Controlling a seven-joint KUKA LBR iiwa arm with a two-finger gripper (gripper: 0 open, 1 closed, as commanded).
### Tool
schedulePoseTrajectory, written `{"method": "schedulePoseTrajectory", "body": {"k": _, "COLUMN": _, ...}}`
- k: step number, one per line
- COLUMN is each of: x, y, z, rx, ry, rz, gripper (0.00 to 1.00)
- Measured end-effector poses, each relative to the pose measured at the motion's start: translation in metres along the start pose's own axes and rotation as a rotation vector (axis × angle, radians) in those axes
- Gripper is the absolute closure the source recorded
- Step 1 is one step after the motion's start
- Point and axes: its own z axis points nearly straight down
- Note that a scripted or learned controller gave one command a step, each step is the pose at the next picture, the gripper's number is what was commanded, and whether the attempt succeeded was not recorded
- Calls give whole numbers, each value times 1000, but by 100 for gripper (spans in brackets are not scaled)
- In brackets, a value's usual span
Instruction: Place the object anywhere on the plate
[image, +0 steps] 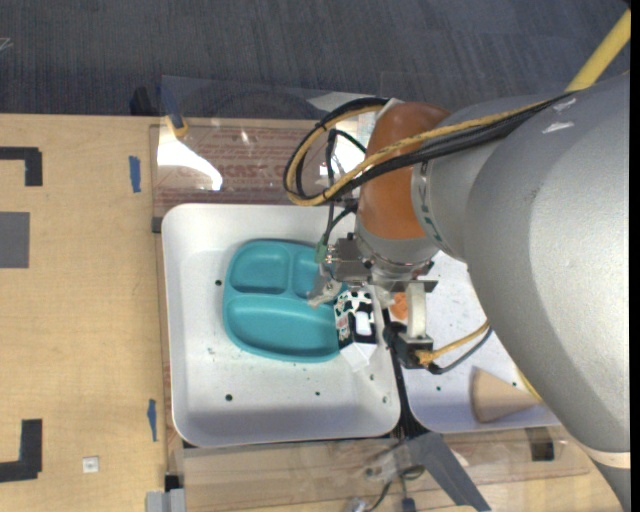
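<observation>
One plate (280, 310), teal and split into compartments, lies in the left bin (195, 300), toward its right side. The arm (480, 200) reaches in from the right, and its gripper (350, 305) sits low at the plate's right edge. One object (352, 320), a small black-and-white item, sits just below the gripper, at the plate's rim; whether it rests on the plate or just beside it cannot be told. The gripper's state cannot be told either, as the wrist hides it. This position probably serves a release over the plate. Two bins stand side by side. The right bin (455, 400) holds one tan cone-shaped piece (500, 395), well apart from the plate.
</observation>
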Motion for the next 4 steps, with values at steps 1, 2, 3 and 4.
{"method": "schedulePoseTrajectory", "body": {"k": 1, "x": 7, "y": 3, "z": 9, "rx": 6, "ry": -2, "rz": 9, "gripper": 0}}
{"method": "schedulePoseTrajectory", "body": {"k": 2, "x": -10, "y": 3, "z": 2, "rx": 13, "ry": -23, "rz": 30, "gripper": 100}}
{"method": "schedulePoseTrajectory", "body": {"k": 3, "x": -7, "y": 5, "z": 5, "rx": 14, "ry": -19, "rz": 27, "gripper": 100}}
{"method": "schedulePoseTrajectory", "body": {"k": 4, "x": -8, "y": 4, "z": 5, "rx": 13, "ry": -16, "rz": 24, "gripper": 100}}
